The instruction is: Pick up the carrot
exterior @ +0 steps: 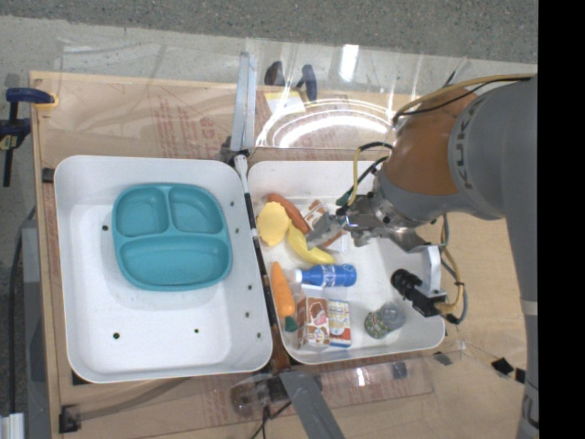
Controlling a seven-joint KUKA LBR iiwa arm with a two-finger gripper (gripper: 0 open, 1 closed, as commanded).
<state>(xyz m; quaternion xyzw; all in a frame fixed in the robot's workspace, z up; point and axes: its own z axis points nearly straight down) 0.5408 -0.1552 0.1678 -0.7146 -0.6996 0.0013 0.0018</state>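
The carrot is orange with a green end and lies along the left wall of the right bin, near its front. My gripper hangs over the middle of that bin, above the yellow banana. It is up and to the right of the carrot and apart from it. Nothing shows as held.
Around the carrot lie a yellow lemon, a reddish sausage, a blue bottle, a small carton and a can. The left bin holds a teal divided plate. The arm crosses the right bin's right side.
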